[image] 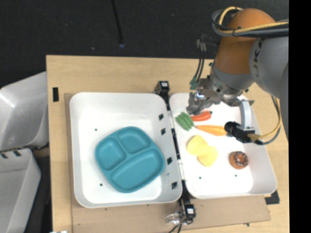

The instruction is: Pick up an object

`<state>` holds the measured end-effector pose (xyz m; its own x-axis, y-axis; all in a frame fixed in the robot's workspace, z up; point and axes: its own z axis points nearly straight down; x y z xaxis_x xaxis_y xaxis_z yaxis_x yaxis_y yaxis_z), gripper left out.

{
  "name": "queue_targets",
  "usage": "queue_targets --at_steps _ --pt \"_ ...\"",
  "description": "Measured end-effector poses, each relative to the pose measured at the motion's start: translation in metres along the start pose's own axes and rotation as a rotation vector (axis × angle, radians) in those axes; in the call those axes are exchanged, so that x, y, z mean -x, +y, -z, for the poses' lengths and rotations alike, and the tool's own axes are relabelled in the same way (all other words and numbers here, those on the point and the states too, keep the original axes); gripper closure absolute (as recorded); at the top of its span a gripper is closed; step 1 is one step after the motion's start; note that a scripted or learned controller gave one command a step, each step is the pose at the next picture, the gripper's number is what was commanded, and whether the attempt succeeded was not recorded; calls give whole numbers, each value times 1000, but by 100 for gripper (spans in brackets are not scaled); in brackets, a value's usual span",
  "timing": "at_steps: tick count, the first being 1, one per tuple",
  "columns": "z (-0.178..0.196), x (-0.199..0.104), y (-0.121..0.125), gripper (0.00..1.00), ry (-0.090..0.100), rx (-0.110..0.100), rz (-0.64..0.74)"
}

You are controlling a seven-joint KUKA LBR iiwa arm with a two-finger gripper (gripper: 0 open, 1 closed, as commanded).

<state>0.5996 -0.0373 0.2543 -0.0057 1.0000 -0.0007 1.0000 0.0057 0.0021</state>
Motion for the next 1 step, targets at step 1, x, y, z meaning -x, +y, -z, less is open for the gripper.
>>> queue_targets --at_steps 1 --pt "7 -50 15 100 2 0 1"
